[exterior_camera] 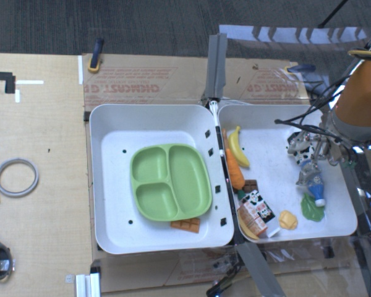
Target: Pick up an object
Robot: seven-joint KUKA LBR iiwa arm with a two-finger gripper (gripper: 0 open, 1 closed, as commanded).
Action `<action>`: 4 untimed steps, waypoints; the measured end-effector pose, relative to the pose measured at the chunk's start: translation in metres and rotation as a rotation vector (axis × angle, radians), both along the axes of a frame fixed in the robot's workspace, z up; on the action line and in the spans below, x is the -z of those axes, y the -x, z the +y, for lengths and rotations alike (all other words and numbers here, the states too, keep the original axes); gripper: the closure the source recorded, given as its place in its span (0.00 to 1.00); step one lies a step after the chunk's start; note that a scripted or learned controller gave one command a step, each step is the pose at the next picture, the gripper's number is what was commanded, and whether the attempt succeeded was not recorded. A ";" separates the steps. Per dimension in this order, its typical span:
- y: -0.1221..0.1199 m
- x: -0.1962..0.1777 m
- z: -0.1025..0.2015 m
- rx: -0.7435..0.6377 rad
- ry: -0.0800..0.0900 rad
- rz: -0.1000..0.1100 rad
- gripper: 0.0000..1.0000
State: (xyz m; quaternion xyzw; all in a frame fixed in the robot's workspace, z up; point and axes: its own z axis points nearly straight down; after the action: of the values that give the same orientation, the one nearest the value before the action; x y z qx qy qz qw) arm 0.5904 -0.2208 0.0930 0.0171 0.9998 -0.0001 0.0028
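In the right bin (269, 132) lie a banana (237, 146), a carrot (235, 169), a small milk carton (258, 210), a yellow lump (287, 219) and a green leafy piece (312, 208). A small clear bottle with a blue cap (313, 186) lies just above the green piece. My gripper (304, 152) hangs low over the right side of this bin, directly above the bottle's upper end. Its black and white wrist parts blur together. Nothing can be seen held in it.
The left bin (111, 141) holds a green divided plate (171, 181) and a brown waffle piece (185, 225) at its front edge. A grey divider post (215, 67) stands between the bins at the back. A tape ring (13, 177) lies on the bench at left.
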 end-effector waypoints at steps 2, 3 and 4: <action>0.087 0.001 0.000 0.106 -0.001 0.004 0.00; 0.112 0.001 0.055 0.258 -0.002 0.005 0.00; 0.111 0.001 0.002 0.327 -0.004 0.004 0.00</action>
State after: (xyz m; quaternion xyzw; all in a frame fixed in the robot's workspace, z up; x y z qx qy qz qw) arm 0.4790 -0.2192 0.0922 0.1795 0.9838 0.0015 0.0006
